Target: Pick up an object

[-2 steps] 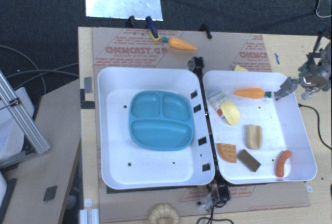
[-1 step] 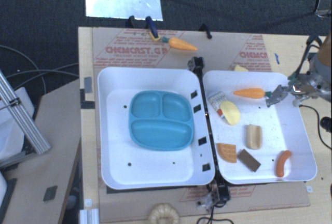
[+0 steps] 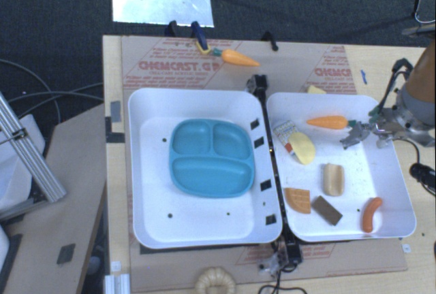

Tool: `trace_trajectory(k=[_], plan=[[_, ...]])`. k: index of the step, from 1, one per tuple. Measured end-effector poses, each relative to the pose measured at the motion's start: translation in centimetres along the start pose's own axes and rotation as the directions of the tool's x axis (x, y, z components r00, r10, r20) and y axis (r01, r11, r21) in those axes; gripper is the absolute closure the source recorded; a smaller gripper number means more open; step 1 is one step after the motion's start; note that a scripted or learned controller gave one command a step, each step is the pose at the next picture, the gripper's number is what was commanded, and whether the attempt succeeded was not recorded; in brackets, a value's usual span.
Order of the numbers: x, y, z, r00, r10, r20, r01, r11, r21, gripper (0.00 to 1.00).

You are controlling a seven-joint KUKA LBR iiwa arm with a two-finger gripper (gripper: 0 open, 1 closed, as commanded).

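A: Camera view: nearest candidate is the orange carrot (image 3: 328, 122) in the right bin (image 3: 402, 207), upper part, lying flat, green top pointing at the gripper (image 3: 361, 133).

B: Jaw state?

A: Open, I'd say, fingers splayed just beside the carrot's green end, nothing between them.

B: Handling?

A: Looks like a light, rigid plastic toy (smooth, tapered, so likely slippery). Best to grip across the thick middle, not the tip.

B: Neighbours?

A: Yellow piece (image 3: 303, 148) near its left; bread-like piece (image 3: 332, 179), sausage (image 3: 369, 214) lower, well apart. Blue divided plate (image 3: 211, 157) sits in the left bin (image 3: 146, 170).
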State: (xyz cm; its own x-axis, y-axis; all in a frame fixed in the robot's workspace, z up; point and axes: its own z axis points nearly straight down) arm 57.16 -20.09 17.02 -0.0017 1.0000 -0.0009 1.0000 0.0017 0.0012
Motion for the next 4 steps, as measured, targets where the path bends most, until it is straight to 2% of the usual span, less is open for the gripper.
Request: trace_trajectory(k=[1, 2, 3, 4], plan=[[-0.5, -0.8, 5.3, 1.0, 0.0, -0.001, 0.0, 1.0, 0.001, 0.0], [-0.5, -0.7, 8.6, 1.0, 0.0, 0.0, 0.0, 1.0, 0.0, 0.0], [-0.5, -0.6, 7.5, 1.0, 0.0, 0.0, 0.0, 1.0, -0.003, 1.0], [-0.1, -0.4, 3.0, 1.0, -0.002, 0.001, 0.002, 1.0, -0.004, 1.0]])
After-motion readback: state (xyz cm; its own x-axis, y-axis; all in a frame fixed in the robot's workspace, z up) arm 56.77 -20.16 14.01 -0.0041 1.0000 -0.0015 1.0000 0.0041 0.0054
